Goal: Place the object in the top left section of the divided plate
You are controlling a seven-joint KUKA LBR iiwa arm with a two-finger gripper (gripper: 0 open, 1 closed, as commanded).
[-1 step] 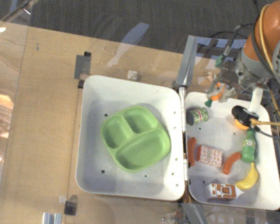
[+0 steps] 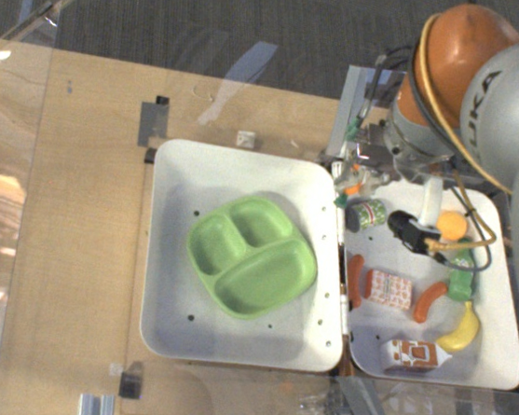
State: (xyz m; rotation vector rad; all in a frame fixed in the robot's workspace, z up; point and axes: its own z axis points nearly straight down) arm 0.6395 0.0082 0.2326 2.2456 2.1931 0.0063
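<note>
End effector (image 2: 368, 182) hangs low over the right bin's (image 2: 493, 371) near-left corner, finger state indeterminate. Small can (image 2: 365, 213) just beneath it, likely the pick. Green divided plate (image 2: 252, 255) lies well left in the other bin (image 2: 156, 321), awaiting placement.

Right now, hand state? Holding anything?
Hand: over the right bin's top left corner, near the small can; open or closed cannot be told, no object visibly held. Green divided plate has no object on it yet.
</note>
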